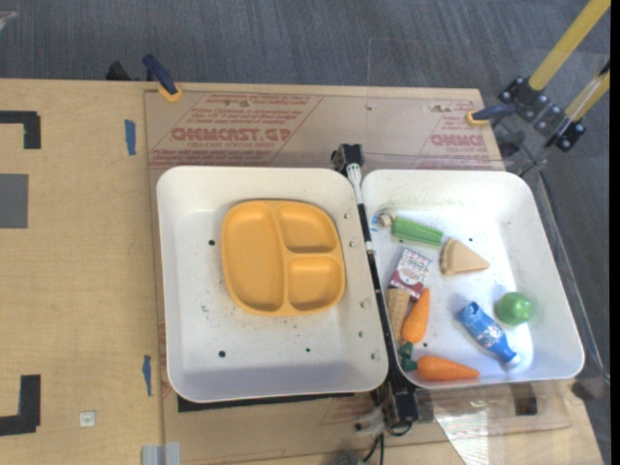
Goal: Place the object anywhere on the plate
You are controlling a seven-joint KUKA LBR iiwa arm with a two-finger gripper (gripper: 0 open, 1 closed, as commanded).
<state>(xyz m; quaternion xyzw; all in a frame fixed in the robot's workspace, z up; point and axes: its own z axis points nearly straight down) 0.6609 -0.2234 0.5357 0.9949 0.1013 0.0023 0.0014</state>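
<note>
An orange divided plate (pixel 282 257) lies in the left white bin (pixel 194 337), with three compartments and nothing on it. The right white bin (pixel 542 231) holds the toy food: a green cucumber-like piece (pixel 416 231), a tan wedge (pixel 463 259), a small red and white packet (pixel 412 268), an ice-cream cone (pixel 398 303), two orange carrots (pixel 417 318) (pixel 445 368), a blue wrapped piece (pixel 484 332) and a green ball (pixel 514 308).
The two bins sit side by side on a brown board (pixel 310 124), clamped at its top corners by orange and blue clamps (pixel 163 77). A yellow and black stand (pixel 557 76) rises at the upper right. Black tape marks lie on the bench at the left.
</note>
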